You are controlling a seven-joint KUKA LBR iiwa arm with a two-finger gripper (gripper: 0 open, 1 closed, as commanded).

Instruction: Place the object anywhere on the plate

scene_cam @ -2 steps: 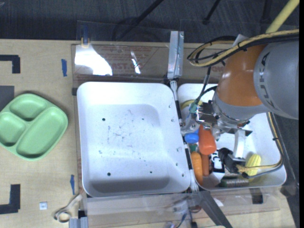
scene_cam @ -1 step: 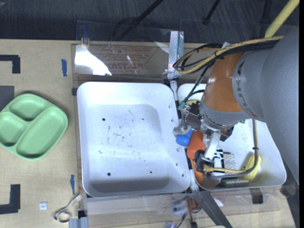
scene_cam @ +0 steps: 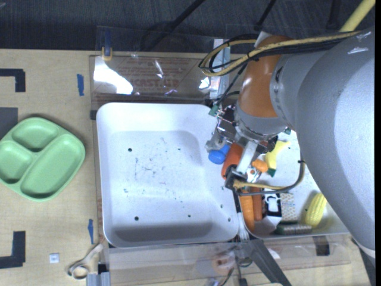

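The green divided plate (scene_cam: 40, 158) lies on the bench at the far left, outside both bins. My gripper (scene_cam: 225, 149) hangs low over the left edge of the right bin, under the orange band of the arm (scene_cam: 260, 94). Right at the gripper sit a small blue object (scene_cam: 216, 157) and an orange object (scene_cam: 233, 158); I cannot tell whether either is held. The arm hides much of the right bin.
The left white bin (scene_cam: 113, 124) stands between the plate and the gripper. In the right bin lie an orange carrot-like piece (scene_cam: 250, 210), a yellow corn cob (scene_cam: 315, 209), a small yellow item (scene_cam: 274, 154) and a dark tool (scene_cam: 294, 227). A clear panel (scene_cam: 152, 76) stands behind the bins.
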